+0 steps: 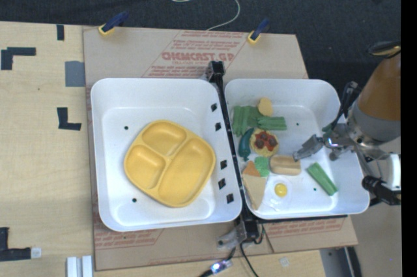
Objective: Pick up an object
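Tool (pixel 307 150): in the right bin (pixel 326 96), reaching in from that bin's right wall; its grey tip sits just right of the tan block (pixel 285 165). Open or closed: cannot tell at this resolution. Nothing is seen between its parts. The arm (pixel 381 100), grey with an orange band, stands over the bin's right rim.

Right bin contents, all placed relative to the tan block:
- Tan block: short, rounded, long axis roughly left to right, lying flat near the bin's centre.
- Green stick (pixel 322 178): just right of and below the block, apart from it; long axis diagonal, running from upper left to lower right.
- Pizza piece (pixel 264 141): directly above the block, near or touching; red and dark toppings.
- Green pieces (pixel 251 118): above and left of the block, long axes mostly upright in the view; one lies crosswise, pointing right.
- Yellow lump (pixel 264 105): well above the block, by the green pieces.
- Blue-green piece (pixel 245 143): left of the pizza piece, long axis near vertical in the view.
- Wedge (pixel 255 189): below and left of the block, pale tan, narrowing toward the bin's near wall.
- Egg (pixel 280 190): just below the block, white with a yellow centre.

Left bin (pixel 107 96): holds a yellow tray (pixel 170 163) with three compartments, set at a slant, well left of the block.

Both bins rest on cardboard (pixel 195 54) on the bench (pixel 39 139).
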### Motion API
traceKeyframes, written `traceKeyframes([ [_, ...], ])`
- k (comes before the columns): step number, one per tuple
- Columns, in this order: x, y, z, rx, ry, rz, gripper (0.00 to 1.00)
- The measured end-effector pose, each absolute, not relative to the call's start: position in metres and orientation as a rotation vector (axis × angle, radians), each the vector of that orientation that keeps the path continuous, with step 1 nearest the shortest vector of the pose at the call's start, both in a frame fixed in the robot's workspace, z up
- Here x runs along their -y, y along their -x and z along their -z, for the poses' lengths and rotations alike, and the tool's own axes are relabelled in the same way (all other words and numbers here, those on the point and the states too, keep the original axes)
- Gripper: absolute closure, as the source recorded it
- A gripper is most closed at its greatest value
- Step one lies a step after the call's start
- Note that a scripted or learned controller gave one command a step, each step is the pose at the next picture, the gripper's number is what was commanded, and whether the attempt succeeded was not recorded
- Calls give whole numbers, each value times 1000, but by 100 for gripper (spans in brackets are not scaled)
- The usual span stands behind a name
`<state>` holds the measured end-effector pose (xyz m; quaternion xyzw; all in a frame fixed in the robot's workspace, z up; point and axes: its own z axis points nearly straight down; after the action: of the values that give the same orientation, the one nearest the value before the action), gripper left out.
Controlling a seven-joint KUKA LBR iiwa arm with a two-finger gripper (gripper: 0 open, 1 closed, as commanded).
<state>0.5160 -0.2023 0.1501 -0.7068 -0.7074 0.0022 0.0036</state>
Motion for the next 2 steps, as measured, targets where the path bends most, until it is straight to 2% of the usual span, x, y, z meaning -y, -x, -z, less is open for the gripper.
traceKeyframes([
  [1, 201, -513, -87, 2219, 2220, -2, 0],
  [2, 202, -513, -86, 2222, 2222, 0, 0],
])
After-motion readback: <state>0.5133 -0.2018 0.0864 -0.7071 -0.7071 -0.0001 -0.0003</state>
